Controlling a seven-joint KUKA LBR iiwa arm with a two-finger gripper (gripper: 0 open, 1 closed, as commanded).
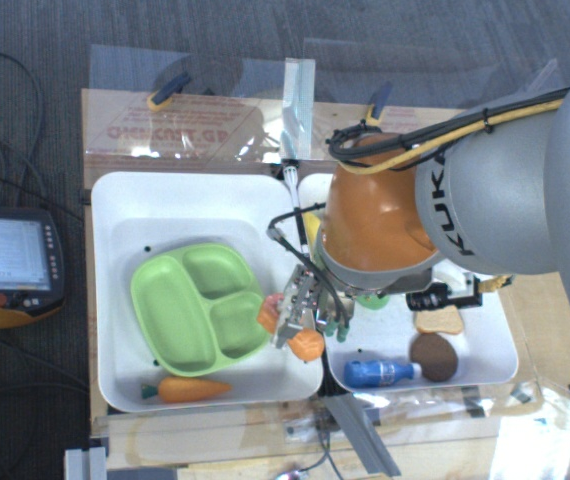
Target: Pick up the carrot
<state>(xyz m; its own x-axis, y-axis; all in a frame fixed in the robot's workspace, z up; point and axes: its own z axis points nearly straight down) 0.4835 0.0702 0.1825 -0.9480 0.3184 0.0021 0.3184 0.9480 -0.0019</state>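
Carrot (pixel 191 389) lies flat along the front wall of the left bin (pixel 115 228), toward its front-left corner, green stem end pointing left, orange tip pointing right. It sits just in front of the green divided plate (pixel 197 308), close to the plate's rim but whether they touch is unclear

Gripper (pixel 302 323) is over the front-right part of the left bin, near the wall shared with the right bin (pixel 485 358), next to the plate's right edge. Well apart from the carrot, nothing of the carrot between its fingers. Two small orange pieces sit right at the gripper: one (pixel 269 315) on its left side by the plate rim, one (pixel 308 345) just below the tip. Can't tell if either is pinched or only lying beside it, and can't tell if the gripper is spread or closed; the metal parts blur together

Arm's orange band (pixel 375 218) and grey body cover the back of the right bin. Along that bin's front wall: blue bottle (pixel 380 373) lying on its side, brown round item (pixel 433 356) touching its right end, a toast-like slice (pixel 438 321) just behind that
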